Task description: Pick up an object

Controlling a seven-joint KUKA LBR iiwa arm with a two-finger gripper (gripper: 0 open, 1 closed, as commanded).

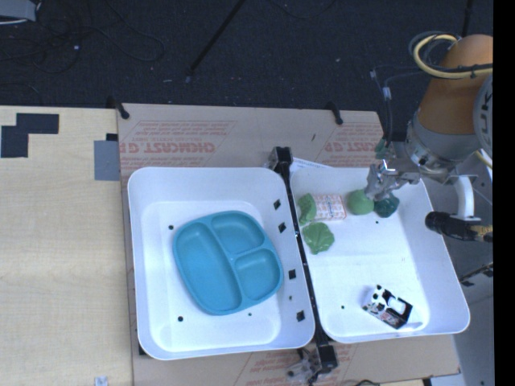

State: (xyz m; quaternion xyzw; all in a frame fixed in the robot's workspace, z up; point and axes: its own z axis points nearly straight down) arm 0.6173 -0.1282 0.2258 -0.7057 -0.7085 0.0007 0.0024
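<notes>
My gripper [381, 188] hangs over the far right part of the right bin [430, 272]. Just below it lie a light green rounded piece [360, 203] and a dark teal piece [388, 208], one on each side of the tip. Whether it touches either of them is unclear. To the left of these lies a small pink and white packet [329, 207]. Two leafy green pieces [306, 208] [319, 236] sit near the bin's left wall. A black and white object [387, 307] rests near the front right corner.
The left bin [153, 215] holds a blue divided plate [227, 260]. A black divider [291, 240] runs between the two bins. Both bins stand on brown cardboard [201, 139], and the pale bench top [56, 256] extends to the left.
</notes>
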